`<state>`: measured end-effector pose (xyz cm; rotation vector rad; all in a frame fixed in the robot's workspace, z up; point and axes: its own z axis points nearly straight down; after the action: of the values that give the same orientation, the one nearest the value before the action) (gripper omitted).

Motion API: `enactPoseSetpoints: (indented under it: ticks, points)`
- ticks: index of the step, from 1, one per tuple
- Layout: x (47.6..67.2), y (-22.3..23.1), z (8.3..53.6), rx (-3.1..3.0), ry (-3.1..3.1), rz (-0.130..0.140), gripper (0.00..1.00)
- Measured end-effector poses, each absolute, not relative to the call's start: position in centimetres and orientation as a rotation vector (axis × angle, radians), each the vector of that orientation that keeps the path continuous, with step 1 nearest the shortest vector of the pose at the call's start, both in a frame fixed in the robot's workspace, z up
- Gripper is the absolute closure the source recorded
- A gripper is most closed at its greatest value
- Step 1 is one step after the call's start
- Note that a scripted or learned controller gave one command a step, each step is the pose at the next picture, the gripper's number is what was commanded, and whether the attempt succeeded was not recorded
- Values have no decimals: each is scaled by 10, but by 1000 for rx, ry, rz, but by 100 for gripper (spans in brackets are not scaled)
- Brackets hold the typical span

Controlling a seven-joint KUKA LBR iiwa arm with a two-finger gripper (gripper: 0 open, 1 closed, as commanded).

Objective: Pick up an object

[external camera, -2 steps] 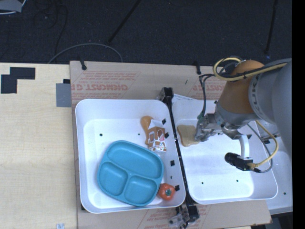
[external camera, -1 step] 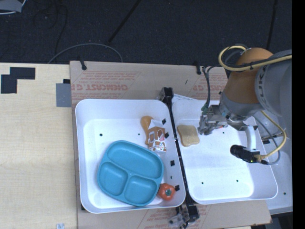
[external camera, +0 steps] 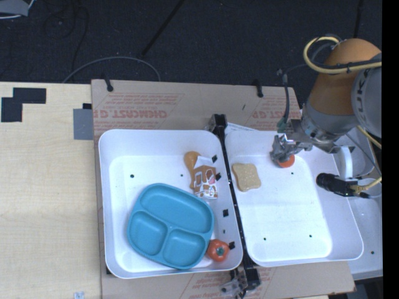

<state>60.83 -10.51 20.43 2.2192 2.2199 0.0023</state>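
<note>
My gripper (external camera: 282, 149) hangs over the back of the right bin (external camera: 312, 242), right above a small red-orange object (external camera: 287, 161) that peeks out beneath its fingers. A slice of toast (external camera: 247, 176) lies at that bin's left side. In the left bin (external camera: 115, 167) sit a blue divided plate (external camera: 170, 225), a red tomato (external camera: 217, 250) at the front right, a brown drumstick-like piece (external camera: 192, 161) and a small printed carton (external camera: 205, 182).
The black divider (external camera: 227, 185) runs between the two bins. A black part with cables (external camera: 336, 184) juts in over the right bin's right rim. Cardboard (external camera: 162, 104) lies under the bins.
</note>
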Motion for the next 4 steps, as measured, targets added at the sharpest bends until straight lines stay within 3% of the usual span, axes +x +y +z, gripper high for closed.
enactPoseSetpoints:
  ticks: [1,4]
  points:
    - [612,-110,268,2218,2219,4,100]
    - [564,46,255,2220,2230,-5,100]
